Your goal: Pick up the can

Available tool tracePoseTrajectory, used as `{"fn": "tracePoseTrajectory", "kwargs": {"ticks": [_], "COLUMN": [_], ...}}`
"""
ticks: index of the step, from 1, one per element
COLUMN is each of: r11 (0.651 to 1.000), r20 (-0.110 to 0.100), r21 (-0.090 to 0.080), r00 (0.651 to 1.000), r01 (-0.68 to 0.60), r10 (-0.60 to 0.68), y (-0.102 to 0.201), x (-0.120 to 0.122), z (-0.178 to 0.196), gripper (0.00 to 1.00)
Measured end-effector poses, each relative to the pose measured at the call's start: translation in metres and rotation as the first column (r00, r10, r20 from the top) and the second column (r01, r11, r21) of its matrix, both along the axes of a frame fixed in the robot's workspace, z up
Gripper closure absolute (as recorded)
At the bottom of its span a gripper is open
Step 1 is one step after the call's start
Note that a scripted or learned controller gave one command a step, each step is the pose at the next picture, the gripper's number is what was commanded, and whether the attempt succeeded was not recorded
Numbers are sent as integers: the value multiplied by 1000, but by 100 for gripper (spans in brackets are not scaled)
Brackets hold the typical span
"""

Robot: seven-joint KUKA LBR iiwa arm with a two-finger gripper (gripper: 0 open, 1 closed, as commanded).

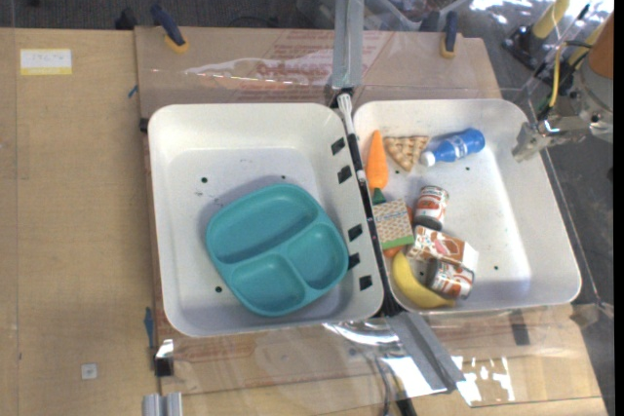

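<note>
Camera view, single entry, for your reference. Item one, the can [430, 207]: a small red-and-white tin lying near the centre of the right bin [546, 239], slightly toward that bin's 9 o'clock side. Item two, neighbours you should note: a small box [394, 224] sits just beside the can at its 8 o'clock; a red-and-white carton [444, 253] lies at its 6 o'clock, touching or nearly so; a second can-like object [450, 281] rests beyond that, with a banana [409, 283] curled against it at the bin's 7 o'clock corner. Item three, farther stock: a blue bottle [455, 146] at the can's 1 o'clock, a pizza slice [406, 151] at 11 o'clock, a carrot [376, 161] along the divider. Item four, the left bin [175, 151] holds a teal divided plate [278, 248]. Item five, the gripper [531, 139]: it hangs at the right bin's 2 o'clock rim, well apart from the can; whether its jaws stand open or closed you cannot tell from here, and nothing visible is between them. Risk register, as judgement: the crowding at 6 and 8 o'clock leaves little room for fingers, so a descent could land on the carton or box instead; the rounded tin may roll or squirt aside if pinched off-centre; the similar red-and-white items invite a wrong pick.
</note>
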State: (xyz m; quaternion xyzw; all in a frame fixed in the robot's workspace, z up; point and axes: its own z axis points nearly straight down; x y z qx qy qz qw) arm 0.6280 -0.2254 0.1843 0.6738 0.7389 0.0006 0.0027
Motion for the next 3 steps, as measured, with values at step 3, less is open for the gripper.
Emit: {"fn": "tracePoseTrajectory", "kwargs": {"ticks": [3], "r11": [936], "r20": [13], "r21": [-17], "r00": [936], "r01": [-351], "r10": [352], "y": [8], "x": [41], "z": [224], "gripper": [100]}}
